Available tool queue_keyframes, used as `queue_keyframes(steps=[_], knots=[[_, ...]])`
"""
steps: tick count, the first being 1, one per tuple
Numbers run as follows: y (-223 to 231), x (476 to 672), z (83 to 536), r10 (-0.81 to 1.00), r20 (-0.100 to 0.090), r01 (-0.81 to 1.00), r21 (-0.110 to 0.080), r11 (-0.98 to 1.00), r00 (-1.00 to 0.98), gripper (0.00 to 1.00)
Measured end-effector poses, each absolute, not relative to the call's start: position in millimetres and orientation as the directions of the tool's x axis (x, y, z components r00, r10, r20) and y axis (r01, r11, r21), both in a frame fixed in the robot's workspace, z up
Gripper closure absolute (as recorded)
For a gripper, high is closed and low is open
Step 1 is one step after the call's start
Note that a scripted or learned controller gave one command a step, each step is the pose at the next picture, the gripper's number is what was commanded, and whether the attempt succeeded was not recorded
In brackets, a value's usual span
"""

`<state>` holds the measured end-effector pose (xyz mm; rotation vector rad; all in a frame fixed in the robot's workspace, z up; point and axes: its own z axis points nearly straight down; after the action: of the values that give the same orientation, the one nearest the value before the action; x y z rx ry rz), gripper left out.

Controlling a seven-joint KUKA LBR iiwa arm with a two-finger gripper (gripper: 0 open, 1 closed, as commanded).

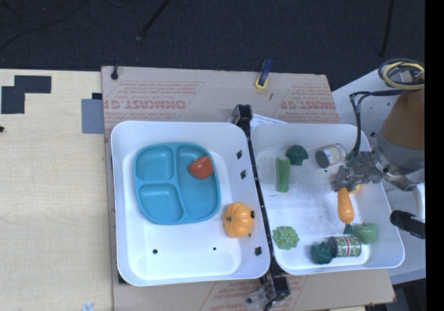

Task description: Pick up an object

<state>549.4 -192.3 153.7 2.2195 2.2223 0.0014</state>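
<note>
- Hovering over the right bin (388,261), the hand (349,182) sits just above the orange carrot (345,207).
- Carrot's top end touches the hand; whether it is gripped cannot be told.

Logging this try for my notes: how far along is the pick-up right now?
Done: the arm has reached into the right white bin, and the pincer sits at the top end of the small orange carrot-shaped toy. In hand: nothing clearly; the carrot lies on the bin floor and a grip can't be made out. Left: close on it and lift. The red toy in the blue divided tray sits untouched.
</note>
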Motion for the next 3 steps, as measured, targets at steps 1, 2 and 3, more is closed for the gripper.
queue_keyframes(steps=[1,2,3], knots=[[-192.3,552.9,196.0,1.000,0.000,1.000,0.001,0.002,-0.002,1.00],[-193.1,553.2,229.1,1.000,0.000,1.000,0.000,0.002,-0.002,1.00],[-150.0,546.5,222.6,1.000,0.003,1.000,-0.004,0.003,-0.003,1.00]])
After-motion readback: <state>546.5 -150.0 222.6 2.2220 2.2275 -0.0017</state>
